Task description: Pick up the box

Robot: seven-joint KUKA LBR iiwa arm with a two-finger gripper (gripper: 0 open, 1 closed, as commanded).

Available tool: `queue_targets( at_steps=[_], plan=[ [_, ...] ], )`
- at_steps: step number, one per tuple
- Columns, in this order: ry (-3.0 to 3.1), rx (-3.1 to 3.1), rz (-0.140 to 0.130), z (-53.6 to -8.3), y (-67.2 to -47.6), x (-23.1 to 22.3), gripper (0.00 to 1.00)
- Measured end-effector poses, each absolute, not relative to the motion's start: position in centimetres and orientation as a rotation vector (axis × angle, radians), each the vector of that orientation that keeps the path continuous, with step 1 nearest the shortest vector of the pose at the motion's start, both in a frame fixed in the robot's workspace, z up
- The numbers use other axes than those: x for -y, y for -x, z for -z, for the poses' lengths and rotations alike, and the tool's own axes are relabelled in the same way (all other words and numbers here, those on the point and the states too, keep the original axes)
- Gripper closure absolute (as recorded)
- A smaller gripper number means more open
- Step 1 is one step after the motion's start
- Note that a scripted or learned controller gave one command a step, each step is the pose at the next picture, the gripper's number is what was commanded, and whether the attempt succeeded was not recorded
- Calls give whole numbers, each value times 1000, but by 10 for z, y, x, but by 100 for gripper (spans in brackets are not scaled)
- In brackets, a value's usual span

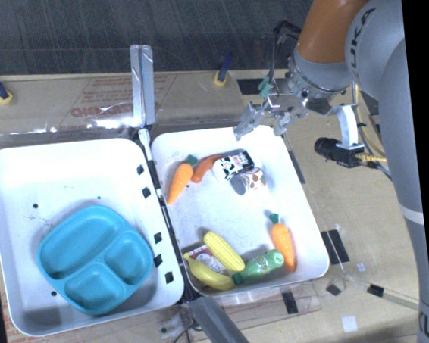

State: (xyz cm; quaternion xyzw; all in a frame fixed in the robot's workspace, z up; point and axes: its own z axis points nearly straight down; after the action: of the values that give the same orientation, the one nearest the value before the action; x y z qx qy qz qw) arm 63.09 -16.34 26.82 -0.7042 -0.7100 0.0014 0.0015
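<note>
Cardboard-topped counter (54, 96); small box (238, 170) tilted in right bin (302, 196); probably light, stiff card; grip flat sides; tool (263, 122) spread, empty.

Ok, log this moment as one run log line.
task: pick up box | gripper: open, above right bin's far edge | box: in right bin, ungrasped | status: not yet picked
</note>
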Motion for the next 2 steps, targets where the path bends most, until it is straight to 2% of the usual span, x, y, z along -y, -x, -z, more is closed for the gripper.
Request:
queue_targets(
  at_steps=[1, 2],
  plan=[
    [2202, 2235, -6, -278, -632, 162, 100],
    [2248, 2189, -6, -151, -645, 101, 100]
  ],
)
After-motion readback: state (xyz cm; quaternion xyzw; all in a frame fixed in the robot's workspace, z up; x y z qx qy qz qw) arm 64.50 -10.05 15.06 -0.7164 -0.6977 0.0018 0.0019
